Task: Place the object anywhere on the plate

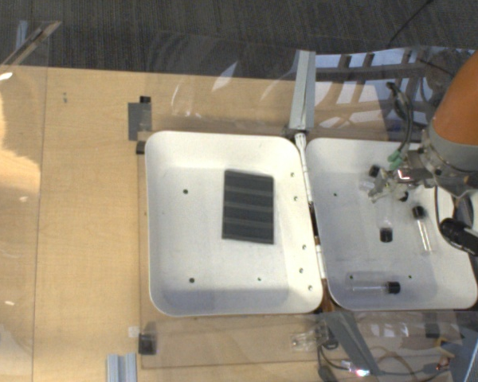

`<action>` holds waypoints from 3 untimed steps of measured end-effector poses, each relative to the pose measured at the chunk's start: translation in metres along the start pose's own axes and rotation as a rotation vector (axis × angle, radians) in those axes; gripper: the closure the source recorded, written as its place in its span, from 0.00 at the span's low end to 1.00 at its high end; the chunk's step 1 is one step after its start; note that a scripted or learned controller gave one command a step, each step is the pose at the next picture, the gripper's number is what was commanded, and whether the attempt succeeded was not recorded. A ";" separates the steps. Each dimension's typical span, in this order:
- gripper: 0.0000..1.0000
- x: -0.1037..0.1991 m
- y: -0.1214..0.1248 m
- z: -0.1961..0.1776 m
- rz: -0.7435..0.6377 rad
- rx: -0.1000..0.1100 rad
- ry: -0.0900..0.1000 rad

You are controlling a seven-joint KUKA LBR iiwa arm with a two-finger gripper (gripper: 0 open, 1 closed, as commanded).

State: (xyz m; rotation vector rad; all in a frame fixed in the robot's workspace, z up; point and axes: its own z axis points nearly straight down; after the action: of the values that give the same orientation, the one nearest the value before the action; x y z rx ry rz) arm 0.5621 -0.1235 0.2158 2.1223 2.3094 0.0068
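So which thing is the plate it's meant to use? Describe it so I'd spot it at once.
Find the two white bins; take the left bin. Near its middle lies the plate, a flat dark grey rectangle with ridges across it. It is far bigger than the small clear tubes in the right bin.
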 end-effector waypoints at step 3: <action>1.00 0.107 0.118 0.028 -0.733 -0.005 -0.001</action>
State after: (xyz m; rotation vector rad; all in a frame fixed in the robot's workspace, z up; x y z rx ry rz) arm 0.6707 -0.0071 0.1880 1.1514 2.9123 0.0078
